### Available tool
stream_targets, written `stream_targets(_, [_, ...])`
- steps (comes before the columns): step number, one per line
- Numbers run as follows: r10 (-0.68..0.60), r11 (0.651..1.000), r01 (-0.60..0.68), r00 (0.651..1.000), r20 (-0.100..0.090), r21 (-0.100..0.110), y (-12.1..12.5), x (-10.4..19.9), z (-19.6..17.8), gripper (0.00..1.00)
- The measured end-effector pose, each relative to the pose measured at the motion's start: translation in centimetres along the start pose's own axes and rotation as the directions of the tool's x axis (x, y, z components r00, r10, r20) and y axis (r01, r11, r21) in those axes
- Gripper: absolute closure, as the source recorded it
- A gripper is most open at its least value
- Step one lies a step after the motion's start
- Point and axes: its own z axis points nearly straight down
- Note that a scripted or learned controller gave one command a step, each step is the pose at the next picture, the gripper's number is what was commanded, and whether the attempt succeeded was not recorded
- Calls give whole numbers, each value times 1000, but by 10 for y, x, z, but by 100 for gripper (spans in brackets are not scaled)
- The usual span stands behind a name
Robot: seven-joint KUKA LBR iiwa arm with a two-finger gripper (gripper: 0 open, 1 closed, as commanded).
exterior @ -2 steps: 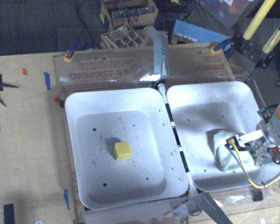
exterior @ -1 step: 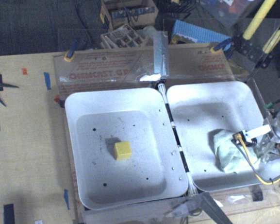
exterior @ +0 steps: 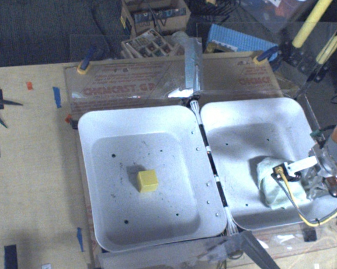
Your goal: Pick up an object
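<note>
A small yellow cube (exterior: 148, 180) rests near the middle of the left bin (exterior: 98, 131). In the right bin (exterior: 243, 115), a crumpled pale greenish-white object (exterior: 267, 178) lies toward the front right. My gripper (exterior: 321, 183) is low over the right bin's front right corner, right beside that pale object and partly overlapping its right side. Nothing can be seen held in it. The right part of the pale object is hidden behind the gripper's hardware.
The two white bins meet at a central divider (exterior: 208, 157). A clear plastic wall (exterior: 192, 70) stands behind them. The wooden bench (exterior: 31, 172) extends left, with small black and blue marks on it. Cables and boxes clutter the background.
</note>
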Motion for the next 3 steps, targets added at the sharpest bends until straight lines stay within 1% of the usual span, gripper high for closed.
stream_targets(1, [-46,999,46,999,3,-6,1,-1,-106,100])
stream_targets(2, [-2,1000,2,1000,5,-4,0,-1,-88,100])
stream_targets(3, [0,1000,0,1000,5,-3,0,-2,-81,100])
